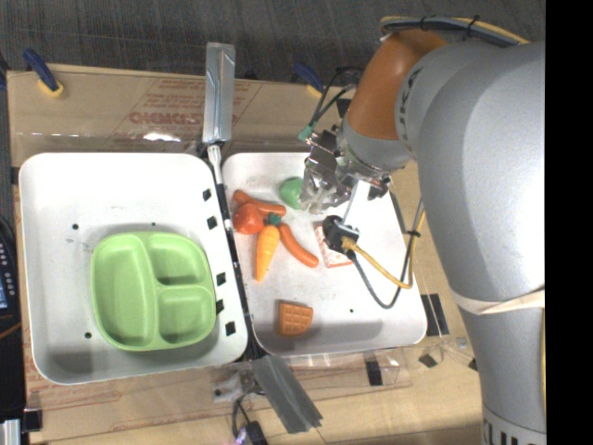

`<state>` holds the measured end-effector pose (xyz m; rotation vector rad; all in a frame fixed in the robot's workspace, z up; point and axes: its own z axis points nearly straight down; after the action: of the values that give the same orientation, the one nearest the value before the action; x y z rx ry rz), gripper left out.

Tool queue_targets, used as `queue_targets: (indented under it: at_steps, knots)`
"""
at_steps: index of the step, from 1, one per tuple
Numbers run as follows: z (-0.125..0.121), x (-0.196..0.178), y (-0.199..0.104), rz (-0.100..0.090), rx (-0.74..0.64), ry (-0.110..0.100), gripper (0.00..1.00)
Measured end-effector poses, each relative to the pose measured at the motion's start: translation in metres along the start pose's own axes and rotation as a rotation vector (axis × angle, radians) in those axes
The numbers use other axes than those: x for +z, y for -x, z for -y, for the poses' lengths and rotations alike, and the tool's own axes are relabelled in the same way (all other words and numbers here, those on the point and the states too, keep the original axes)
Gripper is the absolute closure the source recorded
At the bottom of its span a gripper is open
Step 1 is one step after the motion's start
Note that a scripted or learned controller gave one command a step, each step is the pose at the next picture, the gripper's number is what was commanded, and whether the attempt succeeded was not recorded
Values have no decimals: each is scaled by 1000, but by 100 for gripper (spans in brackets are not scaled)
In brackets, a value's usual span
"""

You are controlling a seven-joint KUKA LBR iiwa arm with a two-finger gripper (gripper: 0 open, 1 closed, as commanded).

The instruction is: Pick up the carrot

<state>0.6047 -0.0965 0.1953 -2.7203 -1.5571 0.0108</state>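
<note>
Carrot point(266, 250) lies at approx. 9 o'clock of right bin point(389, 318), packed w/ tomato point(246, 218) and other orange pieces; gripper point(320, 196) hangs at its 1 o'clock over green item point(292, 191), so approach should pinch across carrot's mid-length; grip state cannot be told, green item partly hidden.

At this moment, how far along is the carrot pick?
Nothing looks finished: the carrot lies flat in the right bin, touching a red tomato-like piece and a longer orange piece. In hand: the pincer is over the bin's upper part, beside a green item, apart from the carrot. Left: move to the carrot, grip it and lift it.
</note>
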Motion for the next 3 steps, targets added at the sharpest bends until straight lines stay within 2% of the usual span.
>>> queue_targets:
  at_steps: [1,2,3]
  knots:
    - [0,0,0,0,1,0,0]
    - [1,-8,0,1,-6,-6,100]
    - [1,-8,0,1,-6,-6,0]
